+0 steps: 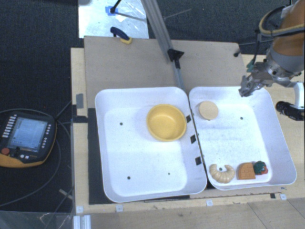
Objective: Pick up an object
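A yellow bowl (166, 122) sits upright in the left bin (119, 175), near its upper right. The right bin (279, 142) holds a tan round disc (208, 110) at its top left. Along its front edge lie a pale croissant-shaped piece (222, 173), an orange-brown slice (246, 171) and a small red and green item (259, 167). My gripper (247, 89) hangs over the right bin's far rim, well right of the disc. Nothing shows between its fingers, and their spread is too small to read.
A teach pendant (26, 137) lies on the floor at the left. A slanted metal pole (159, 25) ends in a black clamp (175, 55) behind the bins. A blue and yellow clamp (120, 34) sits at the board's back edge.
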`<state>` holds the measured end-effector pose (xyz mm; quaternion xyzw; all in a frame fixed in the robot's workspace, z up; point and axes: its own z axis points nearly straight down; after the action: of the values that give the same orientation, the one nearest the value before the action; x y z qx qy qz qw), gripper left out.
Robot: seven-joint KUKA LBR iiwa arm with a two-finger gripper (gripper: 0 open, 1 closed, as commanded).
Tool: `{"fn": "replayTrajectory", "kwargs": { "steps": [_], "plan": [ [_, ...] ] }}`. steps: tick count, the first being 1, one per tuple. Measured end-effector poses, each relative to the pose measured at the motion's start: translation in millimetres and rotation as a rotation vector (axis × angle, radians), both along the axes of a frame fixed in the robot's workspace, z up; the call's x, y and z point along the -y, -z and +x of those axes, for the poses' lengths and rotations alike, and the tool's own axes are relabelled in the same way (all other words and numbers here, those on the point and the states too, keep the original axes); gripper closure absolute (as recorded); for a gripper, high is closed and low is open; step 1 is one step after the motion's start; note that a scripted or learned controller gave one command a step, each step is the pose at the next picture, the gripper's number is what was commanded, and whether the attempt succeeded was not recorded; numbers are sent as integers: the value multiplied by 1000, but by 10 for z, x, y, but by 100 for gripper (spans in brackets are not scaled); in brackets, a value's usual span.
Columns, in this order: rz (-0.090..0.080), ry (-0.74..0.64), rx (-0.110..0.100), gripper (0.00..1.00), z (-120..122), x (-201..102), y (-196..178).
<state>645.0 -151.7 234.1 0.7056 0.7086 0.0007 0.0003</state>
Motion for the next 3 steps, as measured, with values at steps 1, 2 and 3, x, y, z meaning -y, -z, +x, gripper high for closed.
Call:
{"fn": "replayTrajectory", "kwargs": {
  "steps": [1, 2, 3],
  "plan": [
    [1, -1, -1, 100, -50, -591, -13],
    [0, 0, 0, 100, -170, -1060, -103],
    [0, 1, -2, 100, -332, -1494, 3]
  ]
}}
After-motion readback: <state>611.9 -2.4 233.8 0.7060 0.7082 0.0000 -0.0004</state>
